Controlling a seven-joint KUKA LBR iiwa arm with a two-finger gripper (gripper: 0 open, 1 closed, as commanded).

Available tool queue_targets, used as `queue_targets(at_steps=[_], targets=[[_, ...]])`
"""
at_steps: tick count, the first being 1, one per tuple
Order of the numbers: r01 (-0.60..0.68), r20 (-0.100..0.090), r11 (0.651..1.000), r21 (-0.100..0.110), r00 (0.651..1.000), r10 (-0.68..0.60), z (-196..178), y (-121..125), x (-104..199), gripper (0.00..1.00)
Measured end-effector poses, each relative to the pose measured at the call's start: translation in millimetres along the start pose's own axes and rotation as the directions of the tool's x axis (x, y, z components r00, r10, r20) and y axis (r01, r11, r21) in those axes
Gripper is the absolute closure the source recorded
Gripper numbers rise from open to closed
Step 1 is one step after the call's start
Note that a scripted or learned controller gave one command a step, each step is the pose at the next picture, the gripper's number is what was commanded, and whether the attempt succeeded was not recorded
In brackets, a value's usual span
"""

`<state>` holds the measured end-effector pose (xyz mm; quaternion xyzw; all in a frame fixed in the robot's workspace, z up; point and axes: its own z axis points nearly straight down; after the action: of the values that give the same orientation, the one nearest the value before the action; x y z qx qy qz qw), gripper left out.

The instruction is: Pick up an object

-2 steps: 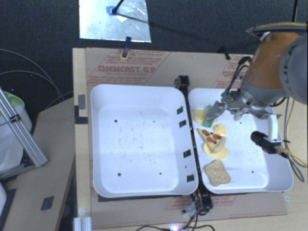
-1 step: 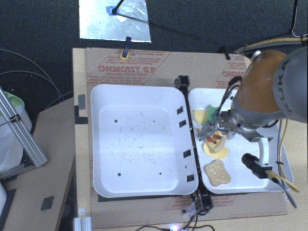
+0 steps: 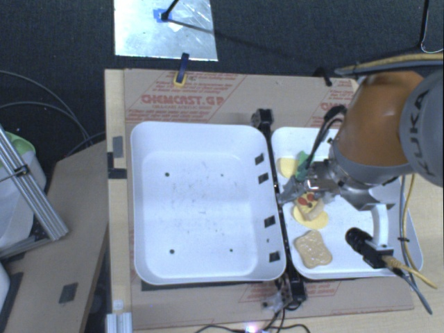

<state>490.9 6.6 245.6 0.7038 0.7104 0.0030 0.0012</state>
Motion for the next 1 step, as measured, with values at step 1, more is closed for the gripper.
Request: queue_targets(at_steps=[1], targets=[[-0.013, 0.003, 1.0, 0.009, 1.0, 0.013, 64.2, -6.1, -58.2, 0.0]])
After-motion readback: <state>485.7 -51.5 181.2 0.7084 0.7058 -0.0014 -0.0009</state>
